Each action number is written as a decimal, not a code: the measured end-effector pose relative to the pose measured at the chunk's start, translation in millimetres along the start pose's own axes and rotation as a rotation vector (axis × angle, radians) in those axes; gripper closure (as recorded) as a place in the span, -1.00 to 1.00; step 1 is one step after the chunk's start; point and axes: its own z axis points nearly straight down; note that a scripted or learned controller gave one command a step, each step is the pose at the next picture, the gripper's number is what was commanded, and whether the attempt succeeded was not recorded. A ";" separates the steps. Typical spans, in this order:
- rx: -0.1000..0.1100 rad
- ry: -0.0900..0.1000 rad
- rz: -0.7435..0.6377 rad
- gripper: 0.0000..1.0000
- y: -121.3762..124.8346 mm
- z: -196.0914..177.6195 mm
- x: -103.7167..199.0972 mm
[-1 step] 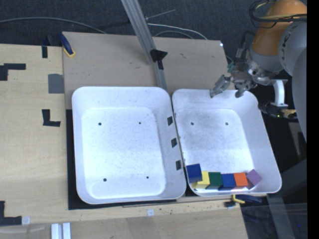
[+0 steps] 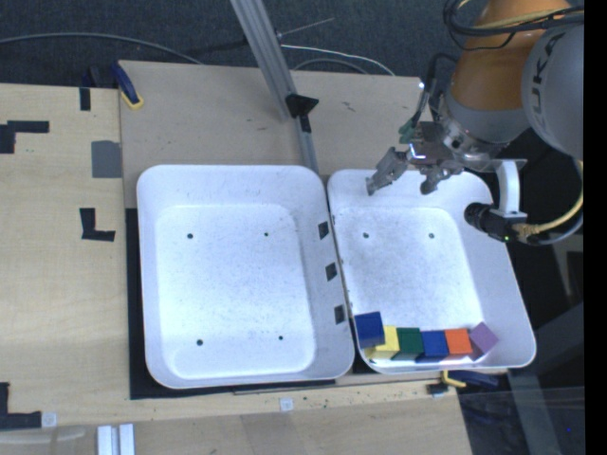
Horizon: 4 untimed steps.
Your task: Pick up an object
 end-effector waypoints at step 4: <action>0.010 -0.002 0.011 -1.00 -116.4 19.5 -35.4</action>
